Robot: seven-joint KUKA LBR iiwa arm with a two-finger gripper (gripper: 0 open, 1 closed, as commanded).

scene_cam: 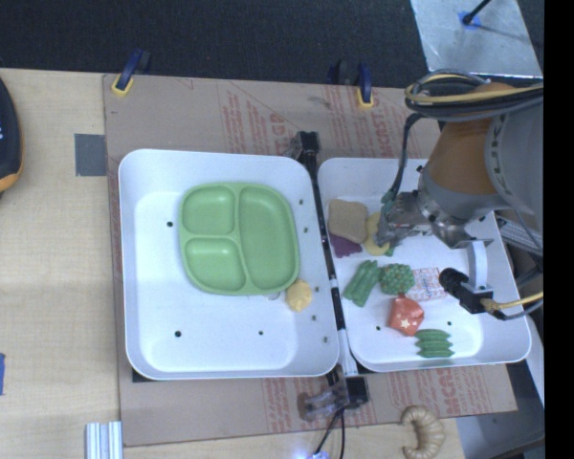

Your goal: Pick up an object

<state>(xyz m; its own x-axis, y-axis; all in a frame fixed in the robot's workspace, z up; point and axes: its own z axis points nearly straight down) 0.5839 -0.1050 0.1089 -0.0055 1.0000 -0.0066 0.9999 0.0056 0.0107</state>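
My gripper [390, 229] reaches in from the right and hangs low in the right bin [502, 347], over a yellow piece [376, 246] beside a tan bread slice [347, 219]. A purple piece [344, 246] lies just under the bread. Further down lie a green ridged vegetable [362, 282], a broccoli floret [396, 278], a red strawberry-like piece [406, 316], a pink-and-white wrapper [428, 283] and a green pea pod [434, 343]. The arm's body hides the fingertips.
The left bin [143, 256] holds a green divided plate [239, 238] and a small yellow piece [298, 296] by its lower right corner. A black cable clip [464, 290] hangs off the wrist over the right bin. A tan curled object [423, 429] lies on the bench below.
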